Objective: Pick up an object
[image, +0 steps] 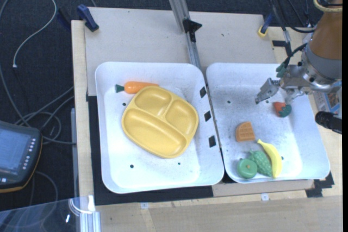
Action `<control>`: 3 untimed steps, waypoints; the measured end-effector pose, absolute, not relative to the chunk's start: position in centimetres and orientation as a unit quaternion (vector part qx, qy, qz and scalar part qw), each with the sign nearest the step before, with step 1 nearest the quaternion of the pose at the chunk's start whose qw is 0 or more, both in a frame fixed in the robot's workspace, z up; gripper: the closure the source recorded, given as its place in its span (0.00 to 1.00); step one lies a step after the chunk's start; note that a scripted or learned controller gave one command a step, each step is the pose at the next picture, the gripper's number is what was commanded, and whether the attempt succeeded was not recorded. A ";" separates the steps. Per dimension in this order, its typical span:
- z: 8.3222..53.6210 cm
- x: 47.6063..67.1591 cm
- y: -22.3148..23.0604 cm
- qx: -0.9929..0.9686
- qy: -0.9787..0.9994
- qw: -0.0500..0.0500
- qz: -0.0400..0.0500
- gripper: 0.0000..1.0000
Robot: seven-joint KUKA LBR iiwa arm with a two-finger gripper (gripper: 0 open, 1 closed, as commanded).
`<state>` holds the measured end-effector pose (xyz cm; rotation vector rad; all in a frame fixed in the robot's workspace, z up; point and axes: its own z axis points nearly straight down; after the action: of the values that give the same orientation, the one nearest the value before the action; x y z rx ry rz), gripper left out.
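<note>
Small red-orange toy with a green tip (282, 108) lies in the right white bin (234, 81), near its far right side, directly under the tool (280, 96). Tool hangs just above it; one grey finger (266, 91) juts left, the toy not seen between fingers. Whether the tool is wide or narrow: cannot tell from this slant.

Nearer in the same bin: orange waffle-like piece (245, 131), yellow banana (272, 156), green knobbly vegetable (262, 162), green round piece (247, 168), clustered. Left white bin (106, 117) holds yellow divided plate (160, 121) and carrot (136, 87).

Risk, judged: toy is small and rounded; an off-centre descent could nudge it aside and the close would catch nothing
</note>
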<state>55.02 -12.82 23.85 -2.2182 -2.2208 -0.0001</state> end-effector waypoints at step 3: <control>13.4 54.4 -12.9 -0.707 -0.707 0.003 0.002 0.00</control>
<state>54.37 -12.90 13.38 -2.2164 -2.2166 0.0048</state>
